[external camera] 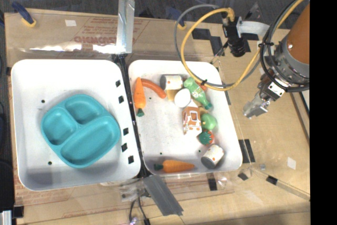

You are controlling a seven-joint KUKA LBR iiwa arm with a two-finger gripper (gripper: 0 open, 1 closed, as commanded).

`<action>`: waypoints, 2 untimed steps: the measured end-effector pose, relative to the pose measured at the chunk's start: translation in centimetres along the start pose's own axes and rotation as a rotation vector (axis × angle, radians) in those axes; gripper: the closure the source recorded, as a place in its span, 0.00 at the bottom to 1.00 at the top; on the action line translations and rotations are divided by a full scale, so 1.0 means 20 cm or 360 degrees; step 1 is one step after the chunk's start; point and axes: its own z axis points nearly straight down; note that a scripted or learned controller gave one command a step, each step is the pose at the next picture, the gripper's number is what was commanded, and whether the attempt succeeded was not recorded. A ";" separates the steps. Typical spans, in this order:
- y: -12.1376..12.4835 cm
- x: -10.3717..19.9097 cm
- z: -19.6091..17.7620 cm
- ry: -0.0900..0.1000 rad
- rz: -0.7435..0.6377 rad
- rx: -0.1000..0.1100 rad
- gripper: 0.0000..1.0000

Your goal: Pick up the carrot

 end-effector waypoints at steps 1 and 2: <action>0.04 0.04 -0.08 -0.0002 -0.0070 0.0002 1.00; 0.09 0.04 0.27 -0.0012 -0.0354 0.0001 1.00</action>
